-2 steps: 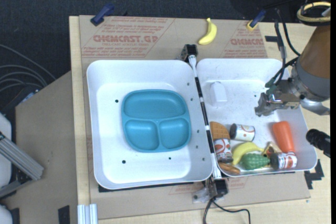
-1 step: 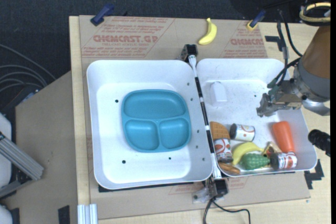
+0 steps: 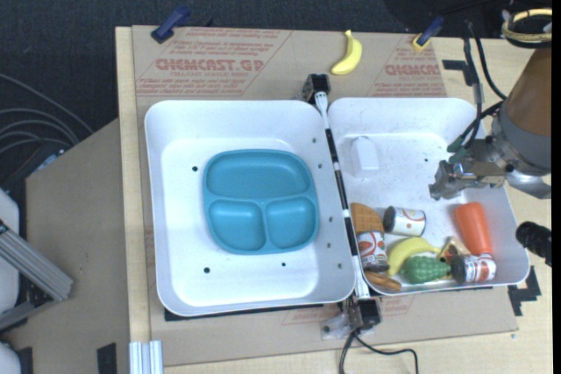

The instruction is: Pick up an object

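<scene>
Looking down on the bench, you see two white bins side by side on a brown board printed with red lettering. Your left bin (image 3: pixel 166 188) holds a blue three-compartment tray (image 3: pixel 260 199), lying flat near its middle. Your right bin (image 3: pixel 386 114) holds the loose objects, crowded along its near edge: an orange carrot (image 3: pixel 474 227) toward the right wall, lying roughly lengthwise; a small can (image 3: pixel 405 222) on its side left of the carrot; a yellow banana (image 3: pixel 408 250) just below the can; a green, bumpy item (image 3: pixel 424 271) touching the banana's lower side; a second can (image 3: pixel 479 268) with a red label at the near right corner; and a red-and-white package (image 3: pixel 372 248) against the left wall, beside a brown item (image 3: pixel 383 280) at the near edge. A pale, nearly white block (image 3: pixel 365 155) lies apart from these in the far half of the bin. The arm (image 3: pixel 535 114) enters from the right. Its gripper (image 3: pixel 454 178) hangs over the right bin, just above the top end of the carrot; nothing is visibly held, and you cannot tell how its tips are set. A second banana (image 3: pixel 347 55) lies outside the bins on the board, beyond the far rims. Blue clamps (image 3: pixel 169 24) mark the board's far edge.
</scene>
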Action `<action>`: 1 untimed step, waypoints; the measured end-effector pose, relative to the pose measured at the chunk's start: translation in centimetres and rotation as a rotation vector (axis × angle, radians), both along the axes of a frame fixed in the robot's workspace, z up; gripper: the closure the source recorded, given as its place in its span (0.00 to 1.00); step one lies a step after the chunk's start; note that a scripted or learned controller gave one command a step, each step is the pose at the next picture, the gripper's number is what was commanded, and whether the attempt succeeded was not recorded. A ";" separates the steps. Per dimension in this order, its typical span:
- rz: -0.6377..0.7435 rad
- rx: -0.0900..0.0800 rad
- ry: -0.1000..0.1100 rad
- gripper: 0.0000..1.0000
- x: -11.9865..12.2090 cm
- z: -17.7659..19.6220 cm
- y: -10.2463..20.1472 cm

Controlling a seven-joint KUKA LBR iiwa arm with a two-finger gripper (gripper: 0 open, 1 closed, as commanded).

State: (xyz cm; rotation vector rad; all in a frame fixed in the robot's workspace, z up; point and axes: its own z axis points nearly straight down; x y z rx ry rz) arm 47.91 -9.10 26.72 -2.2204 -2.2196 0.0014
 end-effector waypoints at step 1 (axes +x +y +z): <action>0.000 -0.001 -0.001 1.00 0.0 0.0 -1.0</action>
